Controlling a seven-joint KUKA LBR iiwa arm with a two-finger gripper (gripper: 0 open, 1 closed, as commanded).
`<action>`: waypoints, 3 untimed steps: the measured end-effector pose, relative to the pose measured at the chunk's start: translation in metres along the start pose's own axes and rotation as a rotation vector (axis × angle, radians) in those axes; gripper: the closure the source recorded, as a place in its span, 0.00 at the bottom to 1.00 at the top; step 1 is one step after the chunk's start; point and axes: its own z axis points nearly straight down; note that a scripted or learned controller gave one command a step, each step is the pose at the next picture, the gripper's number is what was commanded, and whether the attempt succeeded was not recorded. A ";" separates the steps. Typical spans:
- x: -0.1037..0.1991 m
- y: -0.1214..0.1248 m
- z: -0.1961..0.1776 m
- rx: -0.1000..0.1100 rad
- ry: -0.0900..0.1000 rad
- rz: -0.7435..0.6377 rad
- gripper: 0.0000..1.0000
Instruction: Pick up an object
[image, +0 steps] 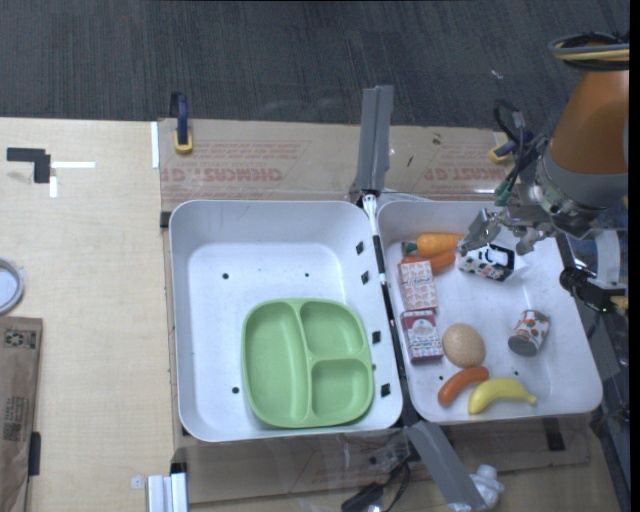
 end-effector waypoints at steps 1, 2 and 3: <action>0.026 0.011 0.053 -0.001 0.000 0.006 0.00; -0.065 -0.028 0.096 0.000 0.000 -0.015 0.00; -0.095 -0.076 0.132 -0.001 0.012 -0.035 0.00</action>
